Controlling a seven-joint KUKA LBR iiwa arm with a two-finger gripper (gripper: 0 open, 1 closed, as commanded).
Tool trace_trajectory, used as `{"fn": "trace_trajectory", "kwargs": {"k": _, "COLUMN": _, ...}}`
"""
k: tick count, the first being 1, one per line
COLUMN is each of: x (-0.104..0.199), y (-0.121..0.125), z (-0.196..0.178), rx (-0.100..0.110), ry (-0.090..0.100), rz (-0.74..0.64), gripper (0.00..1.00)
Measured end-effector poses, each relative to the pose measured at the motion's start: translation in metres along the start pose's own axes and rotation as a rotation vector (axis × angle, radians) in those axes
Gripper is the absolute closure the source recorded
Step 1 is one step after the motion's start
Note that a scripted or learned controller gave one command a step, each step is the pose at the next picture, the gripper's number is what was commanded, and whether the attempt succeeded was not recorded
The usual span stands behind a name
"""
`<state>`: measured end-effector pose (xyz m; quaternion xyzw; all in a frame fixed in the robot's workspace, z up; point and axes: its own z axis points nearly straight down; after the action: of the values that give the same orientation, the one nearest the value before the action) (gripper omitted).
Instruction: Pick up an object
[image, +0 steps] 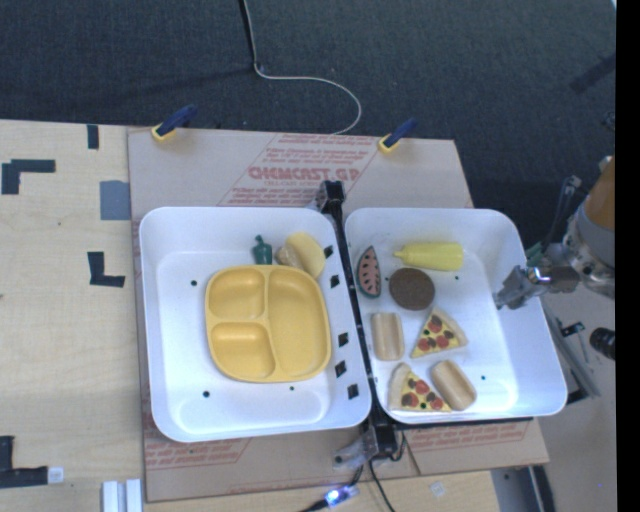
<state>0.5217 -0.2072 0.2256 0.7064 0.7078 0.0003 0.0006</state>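
Two shallow white bins sit side by side on a cardboard sheet (300, 175) printed with red lettering, held down by blue-and-yellow clamps at its far corners. The left bin (165, 330) holds the biggest item, a yellow divided plate (268, 323) with three compartments, lying flat near the bin's middle. Just beyond the plate's far edge lie a pale yellow banana-like piece (304, 253) and, beside it to the left, a small dark green item (261, 250) too small to identify.

The right bin (520, 370) carries the play food available for picking: a yellow corn cob (430, 256) along the far side, a dark brown round patty (411, 289) just in front of it, and a watermelon slice (368, 271) against the bin's left wall. Nearer the camera lie a tan bread-like piece (387, 335), a pizza slice (439, 335) beside it, then a second pizza slice (414, 390) touching a hot dog (453, 385) at the near edge.

The gripper (512, 288) hangs over the right bin's right rim, well apart from every food item — nothing lies between its fingers, and whether they are spread or closed cannot be told from this angle
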Motion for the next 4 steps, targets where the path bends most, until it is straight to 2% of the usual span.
{"fn": "trace_trajectory", "kwargs": {"k": 1, "x": 0.036, "y": 0.032, "z": 0.01, "rx": 0.002, "ry": 0.002, "rz": -0.004, "gripper": 1.0}}
{"fn": "trace_trajectory", "kwargs": {"k": 2, "x": 0.084, "y": 0.074, "z": 0.005, "rx": 0.0, "ry": 0.002, "rz": -0.006, "gripper": 1.0}}
{"fn": "trace_trajectory", "kwargs": {"k": 3, "x": 0.127, "y": 0.104, "z": -0.007, "rx": 0.0, "ry": 0.002, "rz": -0.005, "gripper": 1.0}}
{"fn": "trace_trajectory", "kwargs": {"k": 4, "x": 0.136, "y": 0.124, "z": 0.001, "rx": 0.002, "ry": 0.0, "rz": 0.0, "gripper": 1.0}}
